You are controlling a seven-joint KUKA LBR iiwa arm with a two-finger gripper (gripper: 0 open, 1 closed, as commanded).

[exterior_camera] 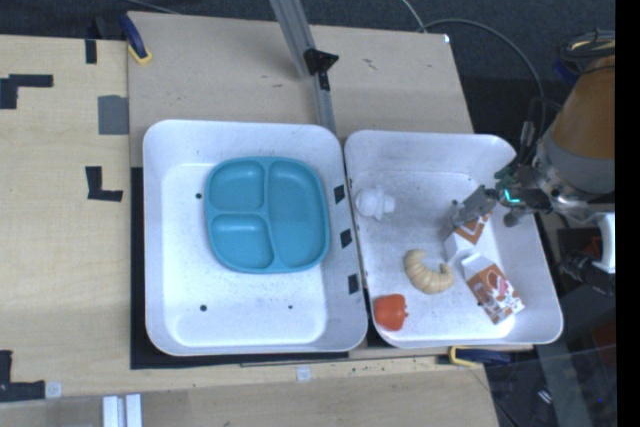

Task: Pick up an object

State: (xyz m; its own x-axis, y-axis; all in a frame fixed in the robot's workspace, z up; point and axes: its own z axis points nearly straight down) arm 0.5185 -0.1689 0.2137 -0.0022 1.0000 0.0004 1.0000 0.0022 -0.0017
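My gripper point(468, 213) reaches into the right bin point(420, 150) from the right and is low over its right half. Directly below its tip lies a small orange and white carton point(469, 234), touching or nearly touching it. A larger orange and white carton point(493, 289) lies flat near the bin's right front corner. A tan croissant point(428, 273) rests in the middle front. A red fruit point(391, 312) sits at the front left corner. A small white object point(375, 205) lies by the bin's left wall.
The left bin point(175, 315) holds a blue divided plate point(267, 214). A metal pole point(290, 5) slants over the bench behind the bins. Cables run along the back right, and the arm's orange band point(588, 115) hangs over the right bin's edge.
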